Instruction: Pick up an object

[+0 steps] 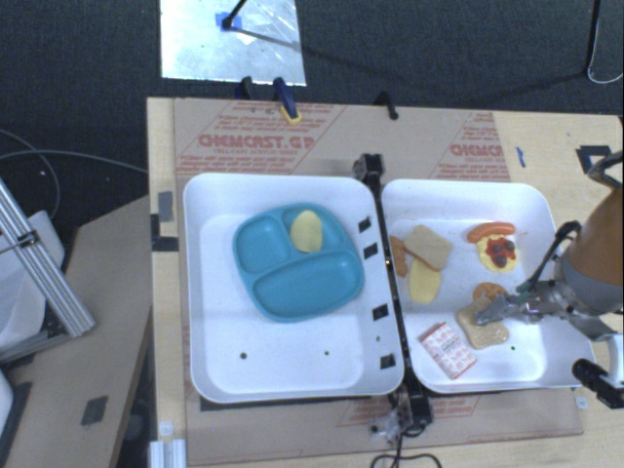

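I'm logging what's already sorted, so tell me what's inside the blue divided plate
One pale yellow food piece lies in the upper right compartment of the blue divided plate. The other two compartments show bare blue. Whatever is beneath the piece is covered.

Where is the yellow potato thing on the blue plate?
The yellow potato piece sits in the blue plate's upper right compartment, inside the left bin.

A robotics lab: a robot arm (597,271) reaches over a cardboard-covered tabletop (322,135) bearing two white bins (210,291), with cables (419,66) trailing across dark carpet (78,57).
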